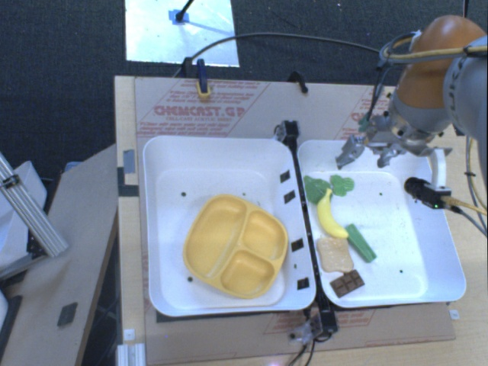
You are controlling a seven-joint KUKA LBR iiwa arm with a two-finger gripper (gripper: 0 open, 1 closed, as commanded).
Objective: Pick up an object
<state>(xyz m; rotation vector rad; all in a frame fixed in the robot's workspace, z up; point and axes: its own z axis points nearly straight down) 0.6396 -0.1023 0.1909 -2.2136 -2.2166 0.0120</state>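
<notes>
Camera view | arm reaching from right | pincer (369,154) spread, unladen, above right bin (446,269)

We are seeing our gripper (369,153) hovering open over the right bin (435,280), above the banana (330,216).

We're in a robotics lab here: two white bins (229,155) side by side on a tabletop (252,101) lined with printed protective sheeting, loose black cables (305,44) trailing across the upper frame, dark carpet beyond, and an aluminium extrusion bar (30,212) at the left edge.
</notes>
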